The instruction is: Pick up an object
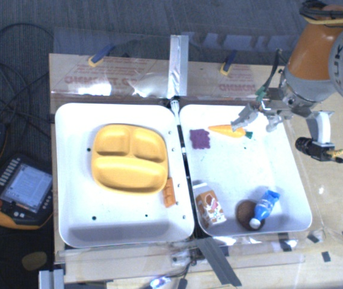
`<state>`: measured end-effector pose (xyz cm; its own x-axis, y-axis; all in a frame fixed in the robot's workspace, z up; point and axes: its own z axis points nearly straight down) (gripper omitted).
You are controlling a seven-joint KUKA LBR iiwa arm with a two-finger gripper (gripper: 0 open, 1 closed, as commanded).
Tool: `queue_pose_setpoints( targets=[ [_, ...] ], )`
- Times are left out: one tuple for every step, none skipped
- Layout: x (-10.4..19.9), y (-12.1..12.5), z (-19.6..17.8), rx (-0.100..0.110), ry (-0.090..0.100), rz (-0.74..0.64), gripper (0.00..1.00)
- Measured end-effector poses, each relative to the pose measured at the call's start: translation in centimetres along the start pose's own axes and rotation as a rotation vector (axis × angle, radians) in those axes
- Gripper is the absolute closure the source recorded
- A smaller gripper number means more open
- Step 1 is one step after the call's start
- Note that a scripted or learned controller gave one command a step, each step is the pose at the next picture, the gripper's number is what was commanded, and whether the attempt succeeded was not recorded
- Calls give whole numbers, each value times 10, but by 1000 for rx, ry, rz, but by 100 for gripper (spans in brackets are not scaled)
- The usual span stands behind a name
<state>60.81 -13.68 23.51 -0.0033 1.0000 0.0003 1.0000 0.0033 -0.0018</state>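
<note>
My gripper [259,121] hangs over the back of the right bin [280,161], its two fingers spread apart and open with nothing between them. An orange carrot [225,130] with a green tip lies just under and left of the left finger [244,119]; I cannot tell whether they touch. A purple bunch of grapes [200,138] lies left of the carrot. At the bin's front sit a small brown-and-white snack pack [209,208], a brown ball [244,212] and a blue bottle [265,205] with a white cap.
The left bin [75,209] holds a yellow divided plate [129,158] and a small orange piece [169,192] by its right wall. A metal divider [177,65] stands behind the bins. The arm comes in from the right.
</note>
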Motion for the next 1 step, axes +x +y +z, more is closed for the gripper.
queue_pose_setpoints(
  targets=[
    [-1,61,141,-3,-5,-104,0]
  ],
)
